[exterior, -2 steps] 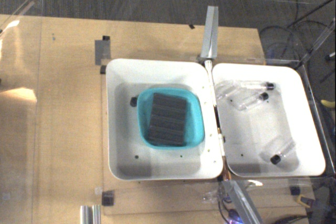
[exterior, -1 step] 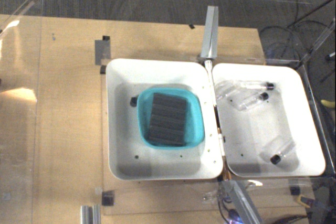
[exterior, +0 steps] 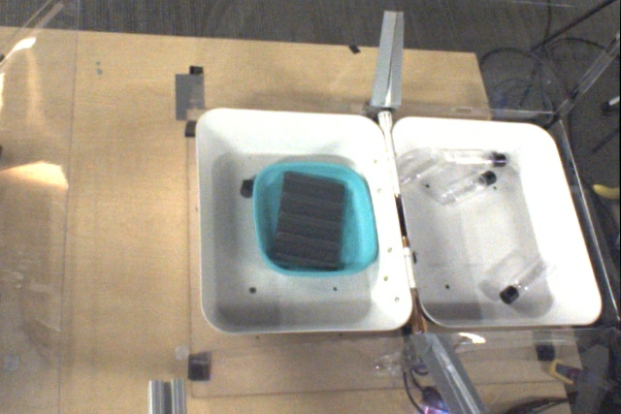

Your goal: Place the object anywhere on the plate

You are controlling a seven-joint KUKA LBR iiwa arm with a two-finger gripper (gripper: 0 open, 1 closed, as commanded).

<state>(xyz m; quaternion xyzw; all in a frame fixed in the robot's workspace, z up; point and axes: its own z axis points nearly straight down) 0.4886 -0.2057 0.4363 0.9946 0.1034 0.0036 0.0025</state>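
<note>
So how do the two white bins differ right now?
The left bin holds a turquoise plate with a dark ribbed block lying on it; the right bin holds clear tubes with dark caps, loose on its floor. Both are shallow, white and similar in size.

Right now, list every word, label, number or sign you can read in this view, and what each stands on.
None can be read. The dark ridged block, the teal plate, both white bins and the clear tubes carry no legible print. Any marks on the tubes are too small to tell.
</note>
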